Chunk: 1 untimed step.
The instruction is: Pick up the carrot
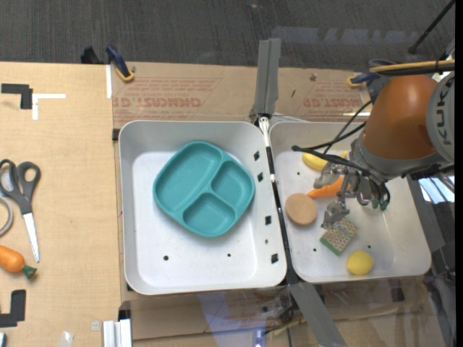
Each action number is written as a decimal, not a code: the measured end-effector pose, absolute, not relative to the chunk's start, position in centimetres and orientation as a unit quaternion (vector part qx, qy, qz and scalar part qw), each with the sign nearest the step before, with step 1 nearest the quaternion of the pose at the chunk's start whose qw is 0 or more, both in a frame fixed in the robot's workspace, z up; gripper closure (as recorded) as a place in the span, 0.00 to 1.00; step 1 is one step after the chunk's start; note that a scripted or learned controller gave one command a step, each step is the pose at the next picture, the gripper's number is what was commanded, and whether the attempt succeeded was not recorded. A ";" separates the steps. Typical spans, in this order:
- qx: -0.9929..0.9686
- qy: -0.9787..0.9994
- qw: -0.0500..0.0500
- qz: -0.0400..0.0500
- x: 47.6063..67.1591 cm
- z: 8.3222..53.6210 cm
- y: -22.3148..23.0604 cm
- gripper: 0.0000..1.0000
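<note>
Now my claw [340, 207] hangs low inside the right shallow white bin [405, 266], reached in from the right on my grey arm with its orange band [401, 118] bulking above the wrist. How my claw stands I cannot tell; cables and dark metal crowd that spot and blur the detail.

Just up and left of the claw lies the small orange carrot [325, 190], slanted on the bin floor, its right end running in under my wrist hardware. Whether I am touching it I cannot tell, and nothing shows it to be gripped. Beyond it, toward the far wall, sits a yellow banana [315, 160], partly covered by my cables. To the left of the claw rests a round tan bun-like disc [301, 210], close to the carrot's left tip. Directly below the claw lies a small green-and-tan speckled sponge block [339, 235], tilted, and nearer the front wall a yellow lemon-like ball [359, 263].

The left shallow white bin [137, 266] holds a teal plastic plate with three compartments [205, 189], lying flat and turned at an angle.

Out on the light wooden worktop [65, 194], well apart from both bins, lie grey-handled scissors [22, 194] and, nearer the front, a second orange carrot with a green end [13, 260].
</note>
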State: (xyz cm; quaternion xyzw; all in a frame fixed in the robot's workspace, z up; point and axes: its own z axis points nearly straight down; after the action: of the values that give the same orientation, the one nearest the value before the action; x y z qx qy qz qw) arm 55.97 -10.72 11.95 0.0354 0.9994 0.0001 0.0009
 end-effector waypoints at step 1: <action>0.039 0.999 0.003 -0.001 58.5 9.3 -12.6 0.00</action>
State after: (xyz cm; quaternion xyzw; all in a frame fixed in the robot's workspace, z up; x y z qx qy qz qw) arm 58.53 -12.56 9.31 0.0389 0.9992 -0.0005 0.0025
